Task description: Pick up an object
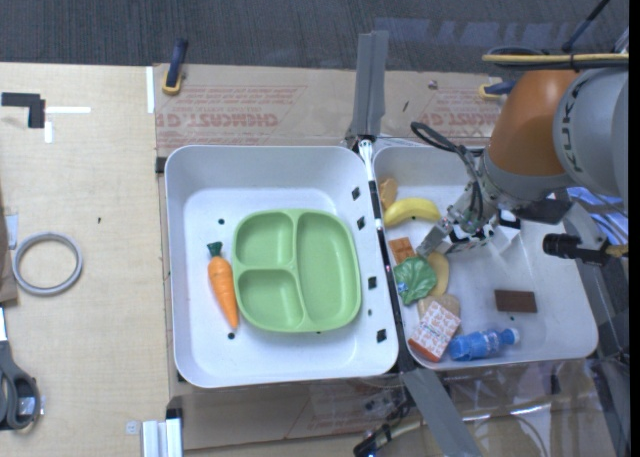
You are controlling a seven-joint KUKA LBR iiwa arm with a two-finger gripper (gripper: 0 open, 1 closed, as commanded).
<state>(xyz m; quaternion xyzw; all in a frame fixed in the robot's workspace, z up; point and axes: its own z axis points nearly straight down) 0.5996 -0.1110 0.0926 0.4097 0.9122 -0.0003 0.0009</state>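
1. The gripper (447, 235) hangs low in the right bin (560, 340), just beside the banana (412, 211); whether the jaws are wide or narrow cannot be told, and nothing shows between them.
2. The green leafy item (416, 278), the brown block (515, 300), the blue bottle (482, 344) and the packet (434, 329) lie on the bin floor, unlifted.
3. Judged so, the pick is not yet made: closing and lifting remain.
4. In the left bin (190, 275), the carrot (223, 288) rests beside the green tray (297, 270).
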